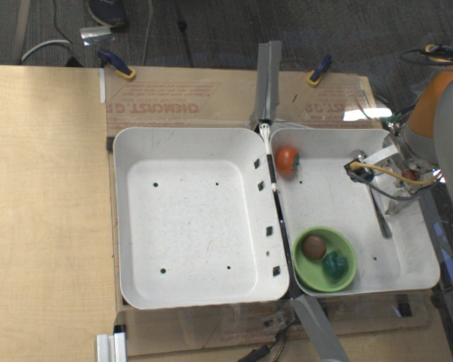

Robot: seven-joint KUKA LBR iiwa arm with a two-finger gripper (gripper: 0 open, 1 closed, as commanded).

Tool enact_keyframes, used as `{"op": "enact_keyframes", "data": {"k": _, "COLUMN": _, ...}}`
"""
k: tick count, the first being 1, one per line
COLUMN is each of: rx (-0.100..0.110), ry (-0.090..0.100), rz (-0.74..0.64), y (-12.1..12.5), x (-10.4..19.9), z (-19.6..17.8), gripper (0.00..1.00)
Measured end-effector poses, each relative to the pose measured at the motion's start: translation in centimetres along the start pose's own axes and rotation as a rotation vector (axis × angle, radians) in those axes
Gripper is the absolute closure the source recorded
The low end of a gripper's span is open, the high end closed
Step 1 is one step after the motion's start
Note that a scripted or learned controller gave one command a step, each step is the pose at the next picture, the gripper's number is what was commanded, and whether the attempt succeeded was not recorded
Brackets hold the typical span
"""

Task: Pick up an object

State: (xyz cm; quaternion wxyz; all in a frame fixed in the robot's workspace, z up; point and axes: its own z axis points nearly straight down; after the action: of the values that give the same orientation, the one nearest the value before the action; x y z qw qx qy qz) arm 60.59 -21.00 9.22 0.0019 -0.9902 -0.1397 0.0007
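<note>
**A:** What is there to pick?

**B:** In the right bin (408, 274), a small red-orange ball (287, 159), smooth and glossy, sits near the far left corner, just beside the wall shared with the left bin (136, 225). Being round, it has no long axis and points no particular way. At the near left corner stands a green bowl (325, 259), round and plastic-looking, with two lumps inside: a brown rounded one (314, 246) and a teal crumpled one (334, 265), touching each other.

**B:** And the arm?

**A:** The gripper (383, 206) hangs over the right half of the right bin, well apart from the ball and the bowl. One thin grey metal finger shows, long and slanting down toward the bin floor; whether the fingers are apart or together I cannot tell. Nothing is seen between them.

**A:** Around them?

**B:** Both bins are shallow, white, with rounded corners, resting on brown cardboard (174, 96) on the pale wooden desk (45, 202).
</note>
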Motion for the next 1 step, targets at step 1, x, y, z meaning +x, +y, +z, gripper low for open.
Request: {"op": "enact_keyframes", "data": {"k": 1, "rx": -0.001, "ry": -0.002, "rz": -0.008, "y": -9.83, "x": -2.96, "z": 0.13, "gripper": 0.0}}
